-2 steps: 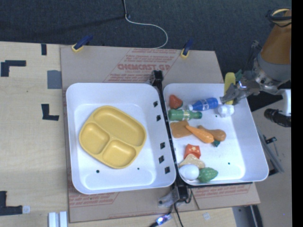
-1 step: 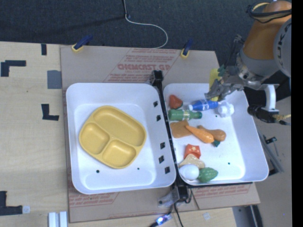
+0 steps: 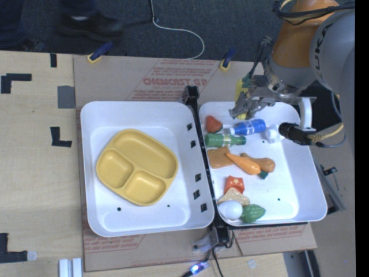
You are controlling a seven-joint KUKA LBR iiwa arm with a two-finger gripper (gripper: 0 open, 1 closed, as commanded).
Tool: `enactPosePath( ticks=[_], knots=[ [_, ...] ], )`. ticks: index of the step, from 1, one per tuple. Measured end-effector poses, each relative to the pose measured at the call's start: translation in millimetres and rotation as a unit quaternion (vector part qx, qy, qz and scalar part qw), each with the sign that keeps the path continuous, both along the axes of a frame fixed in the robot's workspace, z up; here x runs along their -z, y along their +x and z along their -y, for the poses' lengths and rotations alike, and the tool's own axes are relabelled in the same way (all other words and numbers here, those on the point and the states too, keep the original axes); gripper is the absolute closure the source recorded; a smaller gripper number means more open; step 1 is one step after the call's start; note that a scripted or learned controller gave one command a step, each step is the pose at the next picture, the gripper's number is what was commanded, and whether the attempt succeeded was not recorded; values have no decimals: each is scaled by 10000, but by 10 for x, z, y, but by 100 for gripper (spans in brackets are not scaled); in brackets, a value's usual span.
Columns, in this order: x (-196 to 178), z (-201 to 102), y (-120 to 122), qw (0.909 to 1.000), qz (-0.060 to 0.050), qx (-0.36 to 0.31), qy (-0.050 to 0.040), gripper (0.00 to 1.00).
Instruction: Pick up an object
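Observation:
The right bin [image 3: 300,206] holds several toy foods: a blue bottle [image 3: 250,126], a green bottle [image 3: 224,140], a red piece [image 3: 214,123], an orange carrot [image 3: 244,163], a tan drumstick [image 3: 261,163], a flat tan slice [image 3: 216,157], a red pepper [image 3: 234,183], a white egg [image 3: 231,210] and a green piece [image 3: 253,213]. My gripper [image 3: 243,112] hangs over the bin's back part, just above and left of the blue bottle, with nothing visibly between its fingers.
The left bin [image 3: 95,120] holds a yellow three-part plate [image 3: 136,166]. A black divider with clips [image 3: 196,149] runs between the bins. Cardboard lies under both. A white cable [image 3: 173,30] crosses the floor behind the bench.

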State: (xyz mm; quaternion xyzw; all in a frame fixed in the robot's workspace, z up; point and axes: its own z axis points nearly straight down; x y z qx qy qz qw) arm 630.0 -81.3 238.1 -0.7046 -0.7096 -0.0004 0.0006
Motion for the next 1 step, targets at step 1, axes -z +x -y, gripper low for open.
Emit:
enactPosePath(
  ticks=[1],
  knots=[
    [-14, -465, 15, 10000, -5, 6, -3, 100]
  ],
)
